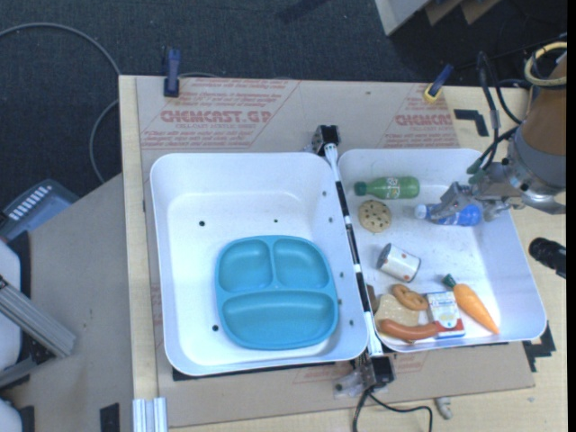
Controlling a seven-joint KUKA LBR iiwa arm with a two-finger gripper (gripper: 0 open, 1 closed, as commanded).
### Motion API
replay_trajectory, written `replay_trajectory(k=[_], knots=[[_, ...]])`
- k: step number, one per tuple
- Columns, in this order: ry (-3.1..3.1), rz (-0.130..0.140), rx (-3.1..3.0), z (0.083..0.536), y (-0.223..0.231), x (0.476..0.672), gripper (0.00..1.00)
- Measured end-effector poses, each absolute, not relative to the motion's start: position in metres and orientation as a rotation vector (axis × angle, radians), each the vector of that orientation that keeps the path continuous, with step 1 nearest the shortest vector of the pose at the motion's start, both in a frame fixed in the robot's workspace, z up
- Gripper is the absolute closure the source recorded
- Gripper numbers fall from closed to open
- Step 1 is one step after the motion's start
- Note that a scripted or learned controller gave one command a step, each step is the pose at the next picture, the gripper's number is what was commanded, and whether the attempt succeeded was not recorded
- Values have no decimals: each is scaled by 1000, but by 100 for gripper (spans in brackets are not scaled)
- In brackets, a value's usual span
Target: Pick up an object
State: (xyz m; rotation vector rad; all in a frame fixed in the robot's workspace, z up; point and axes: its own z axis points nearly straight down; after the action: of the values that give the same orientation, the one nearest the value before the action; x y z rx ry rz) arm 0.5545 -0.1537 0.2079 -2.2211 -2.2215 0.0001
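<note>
Bench: tan board printed with red lettering, bearing both bins
Left bin: shallow white plastic bin, holding a light blue three-compartment plastic tray that lies near its front
Right bin: shallow white plastic bin, touching the left one along a black-clipped seam
Arm: grey arm with an orange band, reaching in over the right bin's far right corner
Gripper: metal two-finger gripper, low over a clear plastic bottle with a blue label lying on its side; whether the bottle sits between the fingers, I cannot tell
Green bottle: green plastic bottle on its side near the far wall
Cookie: round speckled cookie, just in front of the green bottle
Can: small white cylinder, mid-bin
Front cluster: orange carrot, small white carton, pretzel, bread slice, sausage
</note>
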Motion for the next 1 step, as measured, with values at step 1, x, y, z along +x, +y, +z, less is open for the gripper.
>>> replay_trajectory(k=[1], knots=[[-2219, 2, -2220, 110, -113, 505, 0]])
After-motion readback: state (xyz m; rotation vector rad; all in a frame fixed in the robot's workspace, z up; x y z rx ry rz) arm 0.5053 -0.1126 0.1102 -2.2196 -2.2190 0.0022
